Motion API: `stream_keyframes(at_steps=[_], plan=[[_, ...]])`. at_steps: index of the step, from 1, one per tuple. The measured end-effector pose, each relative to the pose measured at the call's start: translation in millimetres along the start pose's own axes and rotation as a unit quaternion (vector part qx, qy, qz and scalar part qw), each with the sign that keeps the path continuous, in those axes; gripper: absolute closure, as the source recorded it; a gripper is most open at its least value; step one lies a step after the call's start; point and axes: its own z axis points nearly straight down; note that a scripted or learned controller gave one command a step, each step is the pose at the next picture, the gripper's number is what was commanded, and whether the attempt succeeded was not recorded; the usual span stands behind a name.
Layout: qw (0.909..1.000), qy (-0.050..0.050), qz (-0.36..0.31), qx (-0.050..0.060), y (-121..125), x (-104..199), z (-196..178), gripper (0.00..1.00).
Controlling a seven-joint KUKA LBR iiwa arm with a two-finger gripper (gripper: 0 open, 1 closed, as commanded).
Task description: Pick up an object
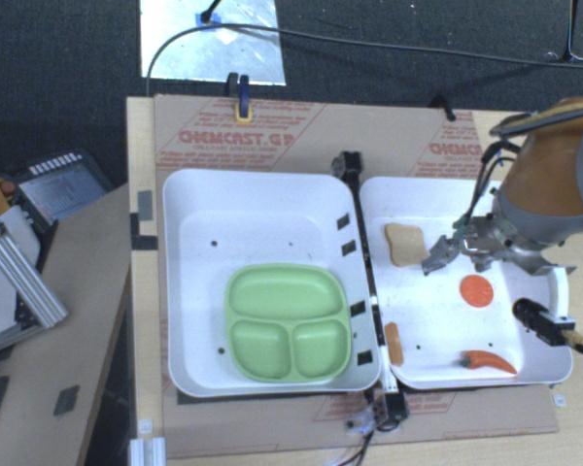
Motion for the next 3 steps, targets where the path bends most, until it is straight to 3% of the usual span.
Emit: stream_keyframes(at_steps=[1,2,3], plan=[[1.0,0.0,0.0,0.0,-1.4,-0.2,62.7,0.0],[1.0,-0.001,-0.001,-0.002,0.1,-0.8,49.1,1.0],[1.0,-0.001,-0.002,-0.003,-1.2,2.2,5.7,1.0]])
